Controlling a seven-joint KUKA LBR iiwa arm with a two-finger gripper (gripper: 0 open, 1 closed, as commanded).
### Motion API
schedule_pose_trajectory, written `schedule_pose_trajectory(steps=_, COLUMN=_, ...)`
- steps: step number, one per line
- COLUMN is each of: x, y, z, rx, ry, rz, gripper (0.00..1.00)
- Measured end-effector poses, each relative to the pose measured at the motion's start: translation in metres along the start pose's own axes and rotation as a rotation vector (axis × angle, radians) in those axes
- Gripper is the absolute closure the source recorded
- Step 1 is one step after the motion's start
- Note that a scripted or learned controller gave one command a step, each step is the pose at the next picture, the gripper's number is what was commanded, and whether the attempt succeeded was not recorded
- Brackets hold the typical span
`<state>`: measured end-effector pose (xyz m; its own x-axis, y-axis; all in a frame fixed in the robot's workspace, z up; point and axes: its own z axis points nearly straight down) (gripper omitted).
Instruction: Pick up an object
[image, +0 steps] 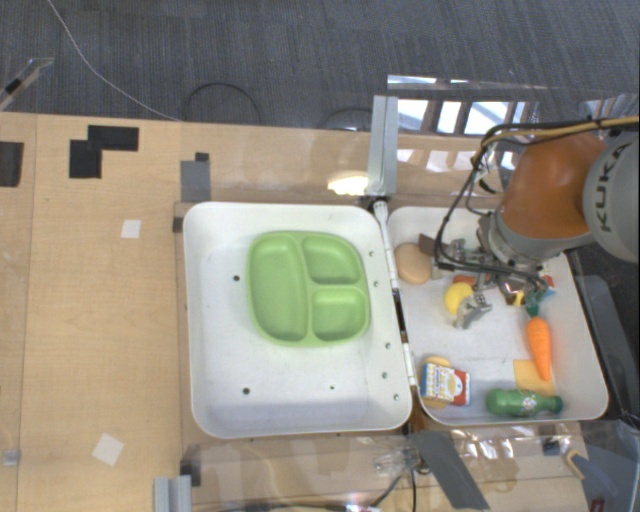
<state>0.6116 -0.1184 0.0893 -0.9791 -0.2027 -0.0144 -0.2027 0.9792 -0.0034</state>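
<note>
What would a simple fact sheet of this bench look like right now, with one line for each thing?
left bin: holds a green divided plate
right bin: holds the small items
arm: grey with orange band, over the right bin
gripper: low, close to a yellow toy
tan round item: at the bin's left edge
toy carrot: right side
yellow wedge: below the carrot
green bottle: lying near the front edge
small carton: front left

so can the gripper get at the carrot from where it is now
Probably yes. The carrot lies uncovered in the right bin, just below the gripper, with only a yellow block touching its lower end.
</note>
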Motion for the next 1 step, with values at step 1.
schedule_pose_trajectory(steps=1, x=-0.0014, y=0.0335, z=-0.0003, rx=0.0, ry=0.002, rz=0.1, gripper=0.0)
